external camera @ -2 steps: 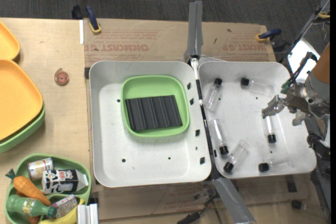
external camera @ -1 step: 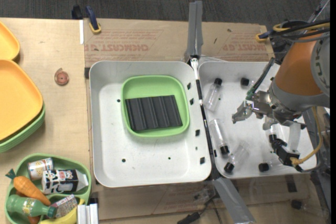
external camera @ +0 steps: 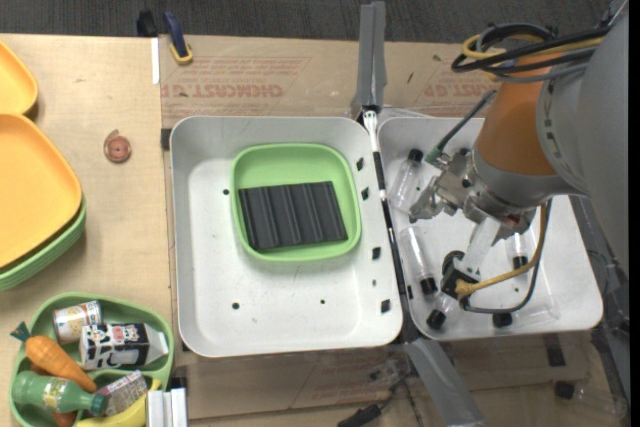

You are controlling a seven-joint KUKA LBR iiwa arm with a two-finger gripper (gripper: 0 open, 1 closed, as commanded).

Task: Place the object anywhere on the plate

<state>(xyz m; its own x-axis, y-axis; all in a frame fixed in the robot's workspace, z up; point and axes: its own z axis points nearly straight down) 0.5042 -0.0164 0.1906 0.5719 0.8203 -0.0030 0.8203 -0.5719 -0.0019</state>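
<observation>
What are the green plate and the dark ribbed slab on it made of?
The green plate looks like plastic: uniform colour, soft sheen, rounded rim. The dark ribbed slab may be rubber or matte plastic: dull, no glare, moulded grooves.

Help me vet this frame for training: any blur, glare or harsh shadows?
Camera view: lighting even, shadows soft; the green plate and the dark ribbed slab on it are sharp; its white bin shows no glare; the arm, nearest the lens, looks slightly soft.

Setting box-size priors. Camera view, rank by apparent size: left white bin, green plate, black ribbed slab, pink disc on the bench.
1. left white bin
2. green plate
3. black ribbed slab
4. pink disc
No close calls; each is clearly smaller.
</observation>
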